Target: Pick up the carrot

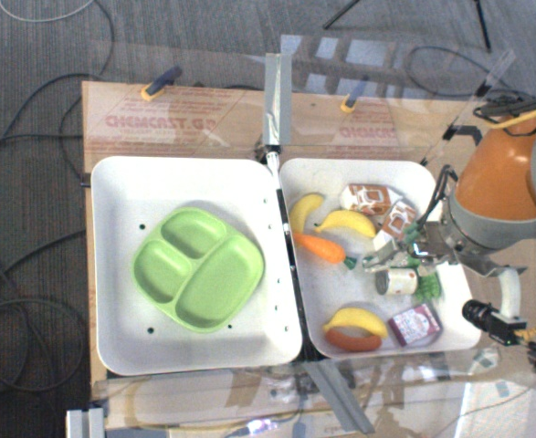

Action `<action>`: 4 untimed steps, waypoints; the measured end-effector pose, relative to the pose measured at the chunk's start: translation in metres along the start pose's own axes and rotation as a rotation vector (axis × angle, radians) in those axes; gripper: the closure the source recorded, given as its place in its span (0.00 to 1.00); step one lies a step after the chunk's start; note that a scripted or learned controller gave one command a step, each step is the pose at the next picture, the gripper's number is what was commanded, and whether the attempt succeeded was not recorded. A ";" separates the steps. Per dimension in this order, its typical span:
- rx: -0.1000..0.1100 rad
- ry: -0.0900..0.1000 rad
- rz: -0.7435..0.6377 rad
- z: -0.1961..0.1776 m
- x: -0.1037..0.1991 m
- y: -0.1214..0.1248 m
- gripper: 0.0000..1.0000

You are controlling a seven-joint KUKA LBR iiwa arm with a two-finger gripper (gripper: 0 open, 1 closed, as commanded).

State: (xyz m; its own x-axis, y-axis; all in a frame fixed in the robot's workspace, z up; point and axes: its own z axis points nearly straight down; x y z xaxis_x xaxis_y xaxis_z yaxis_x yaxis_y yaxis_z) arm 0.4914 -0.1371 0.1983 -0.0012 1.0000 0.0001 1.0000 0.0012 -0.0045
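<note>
The carrot (320, 246) is orange with a green top and lies flat in the right bin (370, 165), near its left wall, with the top pointing right. My gripper (378, 261) hangs low over the middle of that bin, just right of the carrot's green end. It reaches in from the grey arm with the orange band (498, 182). Nothing shows in its grasp.
Around the carrot lie two bananas (349, 222), brown-and-white packets (373, 197), a white can (398, 282), a green item (428, 286), a purple packet (415, 325), and another banana on a red sausage (352, 338). The left bin (121, 179) holds a green divided plate (199, 268).
</note>
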 end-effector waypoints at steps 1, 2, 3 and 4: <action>-0.001 0.002 -0.233 0.098 0.037 0.034 0.00; -0.009 0.001 0.111 0.109 0.038 0.081 0.00; -0.006 -0.006 -0.301 0.109 0.020 0.139 0.00; -0.005 -0.003 -0.391 -0.016 0.040 0.145 0.00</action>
State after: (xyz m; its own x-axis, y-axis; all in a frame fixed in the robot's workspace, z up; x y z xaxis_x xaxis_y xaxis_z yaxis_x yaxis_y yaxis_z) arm 0.6361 -0.0967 0.2135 -0.3825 0.9240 -0.0017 0.9240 0.3825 0.0006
